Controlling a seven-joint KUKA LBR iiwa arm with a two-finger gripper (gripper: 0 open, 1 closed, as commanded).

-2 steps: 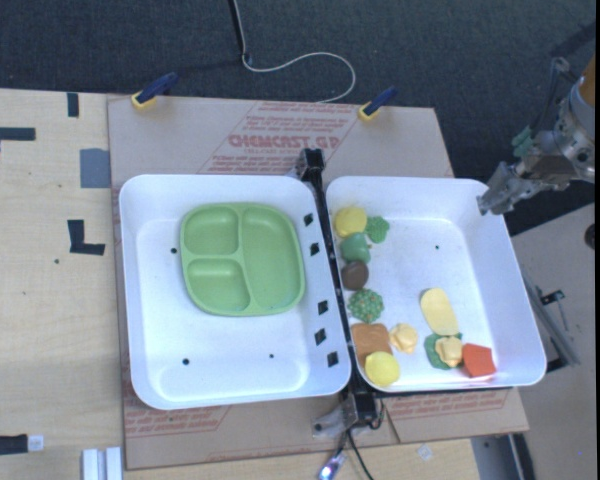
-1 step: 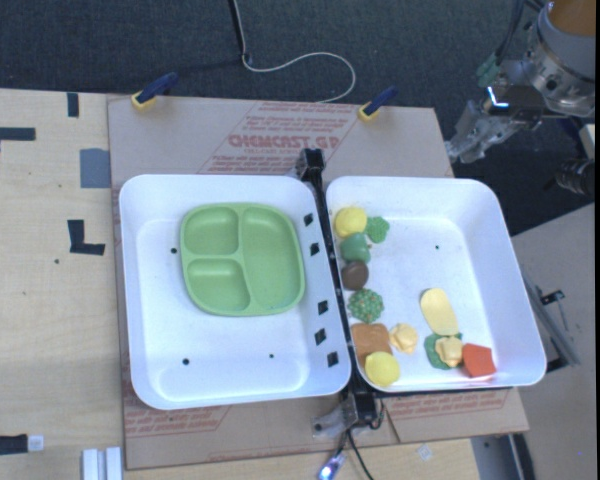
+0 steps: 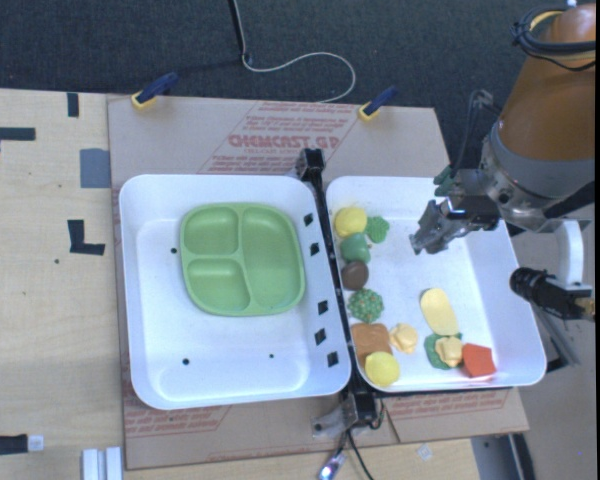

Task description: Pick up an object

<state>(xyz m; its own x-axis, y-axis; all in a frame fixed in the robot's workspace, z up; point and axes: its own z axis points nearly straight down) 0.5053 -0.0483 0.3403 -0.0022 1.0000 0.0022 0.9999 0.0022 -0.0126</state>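
Note:
The right bin [image 3: 500, 298] holds several toy foods. Along its left wall lie a yellow lemon [image 3: 349, 219], a green piece [image 3: 377, 230], a brown ball [image 3: 355, 274], a green broccoli [image 3: 365, 304], an orange-brown block [image 3: 370, 338] and a yellow ball [image 3: 382, 369]. Toward the front right lie a pale yellow banana-like piece [image 3: 439, 311], a small yellow piece [image 3: 404, 339], a green and yellow piece [image 3: 443, 350] and an orange-red block [image 3: 478, 360]. My gripper [image 3: 432, 236] hangs over the bin's upper middle, above bare floor, right of the green piece. Nothing shows between its fingers.
The left bin [image 3: 145, 298] bears a green divided plate [image 3: 243, 258]. A black divider [image 3: 322, 258] runs between the bins. Both bins rest on a cardboard sheet [image 3: 270, 138] held by blue and yellow clamps. A cable [image 3: 280, 63] lies behind.

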